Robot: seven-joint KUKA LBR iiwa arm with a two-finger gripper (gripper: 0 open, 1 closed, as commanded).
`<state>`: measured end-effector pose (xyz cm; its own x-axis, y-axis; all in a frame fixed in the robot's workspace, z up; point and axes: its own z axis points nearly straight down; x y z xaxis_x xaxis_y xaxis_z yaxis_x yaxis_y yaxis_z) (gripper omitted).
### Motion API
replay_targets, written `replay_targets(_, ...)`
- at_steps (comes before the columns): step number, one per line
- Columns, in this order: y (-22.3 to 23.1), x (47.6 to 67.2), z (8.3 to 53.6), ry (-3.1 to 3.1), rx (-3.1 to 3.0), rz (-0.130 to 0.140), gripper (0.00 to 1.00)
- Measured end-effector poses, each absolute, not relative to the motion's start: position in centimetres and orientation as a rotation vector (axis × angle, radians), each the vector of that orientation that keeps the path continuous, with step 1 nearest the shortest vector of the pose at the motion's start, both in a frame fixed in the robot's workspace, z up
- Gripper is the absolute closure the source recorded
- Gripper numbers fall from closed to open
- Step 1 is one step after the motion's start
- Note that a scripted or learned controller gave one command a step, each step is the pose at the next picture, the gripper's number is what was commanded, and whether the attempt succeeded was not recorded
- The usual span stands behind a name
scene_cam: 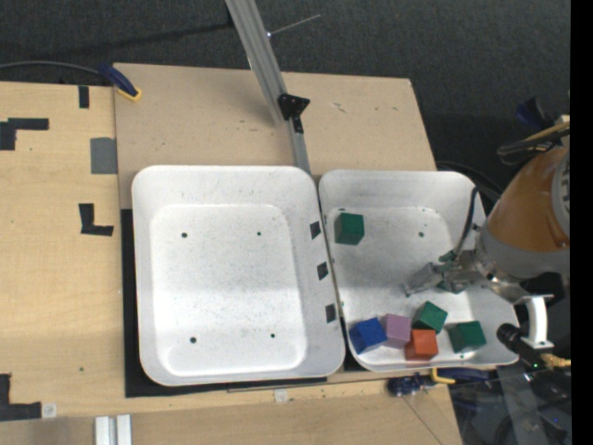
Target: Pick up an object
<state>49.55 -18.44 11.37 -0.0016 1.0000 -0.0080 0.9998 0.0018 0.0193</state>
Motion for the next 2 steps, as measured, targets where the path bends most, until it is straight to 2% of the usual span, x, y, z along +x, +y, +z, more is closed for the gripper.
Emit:
replay_targets(1, -18.2, 48.9, 11.4, 2.225, 2.222, -0.002, 1.00)
replay_targets(2, -17.1, 49.0, 16.8, 2.222, 2.216, 0.003, 1.00)
